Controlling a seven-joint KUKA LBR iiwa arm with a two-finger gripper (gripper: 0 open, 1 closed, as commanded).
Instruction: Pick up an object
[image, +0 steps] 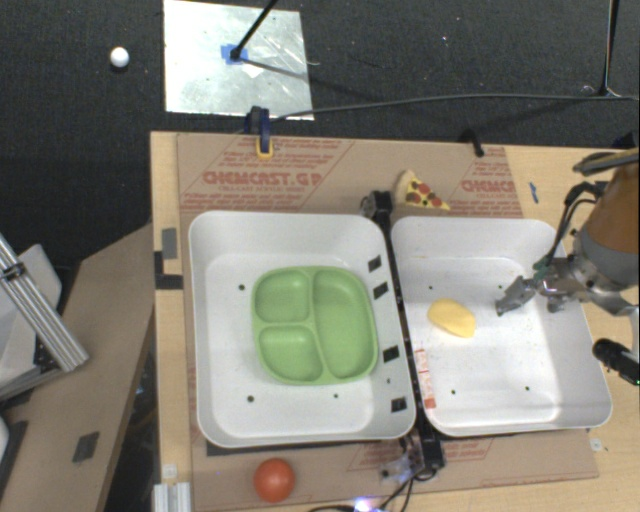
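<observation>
A small orange-red ball (274, 479) sits nearest the camera, on the brown board (330, 165) just outside the front rim of the left bin (215, 330). Inside that bin rests a green divided plate (314, 323), lying flat with its three compartments bare. Beyond the bins, at the back where the two rims meet, lies a toy pizza slice (421, 191).

The likely target is the yellow object (453, 319), a small rounded lump on the floor of the right bin (570, 400), toward its left side and well clear of the walls. It looks like a toy lemon or potato, though the view is too coarse to say which. I judge it light and fairly stiff, probably smooth plastic, so it may squirt sideways or roll if pinched off-centre. The safest hold would be across its narrower width, at the middle of the body, with the fingers coming straight down on either side.

The gripper (516, 294) hangs low over the right bin, just to the right of the yellow object and not touching it. Its fingers are too dark and small here for me to tell whether they stand apart or closed; nothing is seen between them.
</observation>
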